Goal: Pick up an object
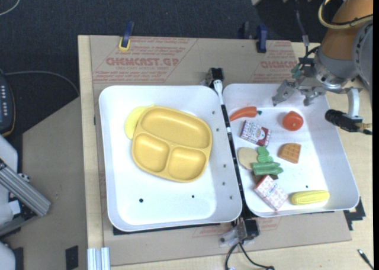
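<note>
The gripper [298,88] hangs over the far end of the right bin [346,171]. Its fingers are spread apart and nothing is between them. Just below it in the picture sits a red tomato [292,121], round, so it points no way. A toy carrot [244,112] lies near the bin's left wall, long side running left to right, its green end on the right. The left bin [112,162] holds a yellow tray [170,144]
</note>
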Robot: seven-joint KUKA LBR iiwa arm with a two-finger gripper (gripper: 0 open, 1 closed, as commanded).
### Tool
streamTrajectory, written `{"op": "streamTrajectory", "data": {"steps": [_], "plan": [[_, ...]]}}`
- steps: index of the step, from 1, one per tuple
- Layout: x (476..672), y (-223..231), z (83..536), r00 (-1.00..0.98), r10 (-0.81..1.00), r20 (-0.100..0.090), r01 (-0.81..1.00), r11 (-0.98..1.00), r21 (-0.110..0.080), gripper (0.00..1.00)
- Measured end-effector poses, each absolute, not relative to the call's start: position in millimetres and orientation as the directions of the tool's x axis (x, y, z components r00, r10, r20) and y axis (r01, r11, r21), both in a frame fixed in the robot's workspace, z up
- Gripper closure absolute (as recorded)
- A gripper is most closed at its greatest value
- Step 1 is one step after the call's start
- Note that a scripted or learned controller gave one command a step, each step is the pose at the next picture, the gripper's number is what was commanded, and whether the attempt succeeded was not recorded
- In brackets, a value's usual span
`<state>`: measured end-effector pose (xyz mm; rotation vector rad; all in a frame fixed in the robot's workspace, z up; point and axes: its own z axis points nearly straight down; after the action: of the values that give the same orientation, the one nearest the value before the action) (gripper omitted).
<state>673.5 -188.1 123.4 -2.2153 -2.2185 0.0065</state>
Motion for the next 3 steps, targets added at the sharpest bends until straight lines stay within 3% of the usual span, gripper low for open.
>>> {"op": "streamTrajectory", "data": {"steps": [1,2,3], "plan": [[672.6,-186.6,81.8,-0.003,1.000,0.001,1.000,0.003,-0.006,0.00],[675.1,-186.8,96.9,-0.003,1.000,-0.001,1.000,0.003,0.003,1.00],[670.7,-188.2,143.1,0.001,1.000,-0.003,1.000,-0.001,0.007,1.00]]}}
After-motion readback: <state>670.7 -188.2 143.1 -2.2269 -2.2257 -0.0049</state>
